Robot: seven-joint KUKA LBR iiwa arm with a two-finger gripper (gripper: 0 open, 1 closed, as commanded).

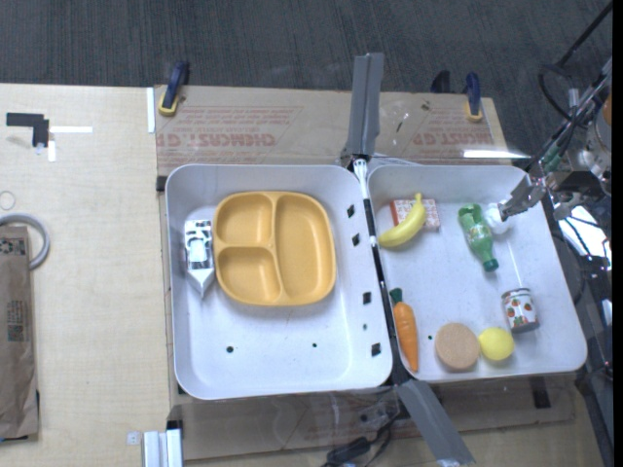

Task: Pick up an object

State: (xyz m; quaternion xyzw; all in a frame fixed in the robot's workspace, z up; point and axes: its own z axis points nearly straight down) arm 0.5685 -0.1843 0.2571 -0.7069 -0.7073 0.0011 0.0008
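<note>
My gripper reaches in from the right, low over the right bin's upper right corner. Its tip is right beside the white cap of a green bottle that lies on its side. In the same bin are a banana lying partly over a red and white box, a carrot, a round tan disc, a lemon and a small can. Nothing hangs from the gripper.
The left bin holds a yellow divided plate and a small white carton by its left wall. A grey divider post stands behind the bins. Cables and the arm's body crowd the right edge.
</note>
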